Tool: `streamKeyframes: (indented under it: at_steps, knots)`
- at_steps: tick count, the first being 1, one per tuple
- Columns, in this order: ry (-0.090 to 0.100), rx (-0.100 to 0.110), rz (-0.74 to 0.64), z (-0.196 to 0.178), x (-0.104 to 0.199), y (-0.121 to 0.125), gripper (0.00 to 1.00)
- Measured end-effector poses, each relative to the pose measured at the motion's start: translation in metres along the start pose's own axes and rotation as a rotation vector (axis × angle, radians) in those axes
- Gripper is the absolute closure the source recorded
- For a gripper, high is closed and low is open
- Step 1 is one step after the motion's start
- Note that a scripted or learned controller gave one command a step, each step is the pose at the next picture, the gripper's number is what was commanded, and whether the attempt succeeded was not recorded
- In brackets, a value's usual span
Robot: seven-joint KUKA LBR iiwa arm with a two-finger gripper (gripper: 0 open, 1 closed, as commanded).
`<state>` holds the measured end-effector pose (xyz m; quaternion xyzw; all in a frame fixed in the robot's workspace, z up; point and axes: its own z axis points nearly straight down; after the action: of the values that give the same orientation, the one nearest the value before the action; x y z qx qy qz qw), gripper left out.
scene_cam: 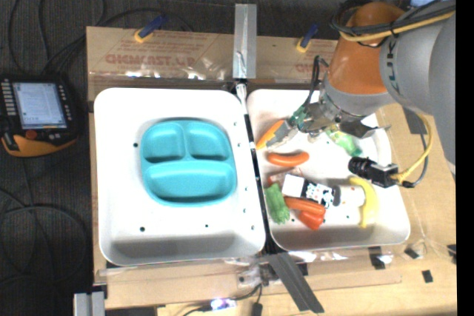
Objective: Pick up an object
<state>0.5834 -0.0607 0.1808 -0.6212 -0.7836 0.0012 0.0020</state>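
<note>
The right bin [400,229] holds several toy items. An orange carrot [269,134] lies at its upper left, with a red-orange sausage [286,158] just below it. Lower down are a green vegetable [276,203], a red pepper [306,212], a white and black box [314,192] and a yellow banana [366,203]. A pale green piece [345,139] lies under the wrist. My gripper [309,119] hangs low over the bin's upper middle, just right of the carrot. The wrist hides what lies beneath the gripper.
A blue divided plate [188,160] sits in the left bin [118,233]. A metal divider post [245,41] stands behind the wall between the bins. A black cable connector [370,168] hangs over the right bin. A handheld pendant [35,115] lies far left.
</note>
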Motion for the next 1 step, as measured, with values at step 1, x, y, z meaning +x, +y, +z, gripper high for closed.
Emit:
streamKeyframes:
  at_steps: [1]
  knots:
    - [0.000, 0.000, -0.047, 0.0514, -0.0400, -0.0434, 0.00]
